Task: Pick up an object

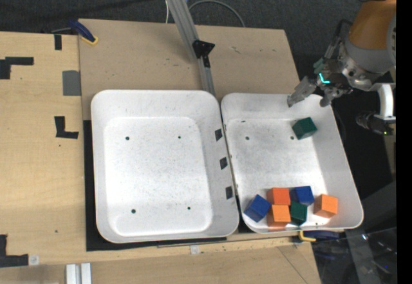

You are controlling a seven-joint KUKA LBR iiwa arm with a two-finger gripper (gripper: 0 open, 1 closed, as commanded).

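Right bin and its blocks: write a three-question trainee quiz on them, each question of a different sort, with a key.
1. True or false: the lone green block touches the cluster of blocks at the near edge of the right bin.
2. Multiple choice: the gripper is A) above the left bin, B) above the far right corner of the right bin, C) down among the cluster.
3. Fill in: the block at the cluster's left end is ___.

Key: 1 false; 2 B; 3 blue.

Bins white speckled plastic; bench matt wood.
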